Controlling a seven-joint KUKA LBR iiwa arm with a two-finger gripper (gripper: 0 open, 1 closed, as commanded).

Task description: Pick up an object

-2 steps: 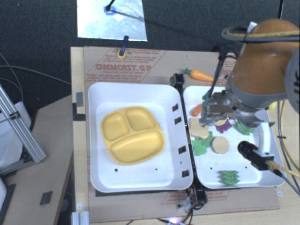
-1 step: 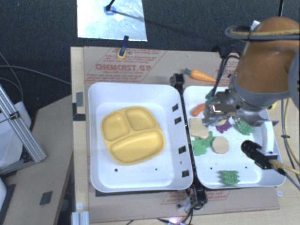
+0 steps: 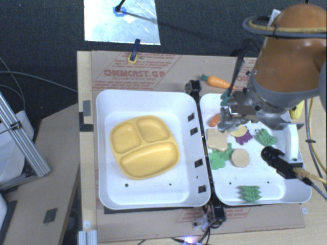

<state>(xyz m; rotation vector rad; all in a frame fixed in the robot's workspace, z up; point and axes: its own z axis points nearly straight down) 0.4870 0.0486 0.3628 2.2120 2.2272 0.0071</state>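
While the arm (image 3: 291, 50) with its orange band reaches in from the right, the gripper (image 3: 228, 115) hangs low over the upper left part of the right bin (image 3: 294, 188). Whether it is spread or pressed together I cannot tell, because the wrist covers it from above.

Just beside its tip, on the left, lies a small orange toy piece (image 3: 214, 120), near the left wall of this bin. Below that piece is a tan toy bread slice (image 3: 217, 140), and a green leafy toy (image 3: 219, 160) touches the slice from below. A round tan disc (image 3: 240, 158) lies just beside the leafy toy, on its right. A purple toy piece (image 3: 245, 136) lies at the edge of the wrist, with a green ridged toy (image 3: 264, 136) near it on the right. Another green ridged toy (image 3: 249, 193) lies alone near the front wall of the bin.

A toy carrot (image 3: 217, 80) rests outside the bin, on the cardboard sheet (image 3: 153, 70) behind it. A small blue and yellow thing (image 3: 134, 51) lies at the far edge of this cardboard.

The left bin (image 3: 104, 152) holds a yellow divided plate (image 3: 144, 147), which lies flat in the middle and has three compartments.
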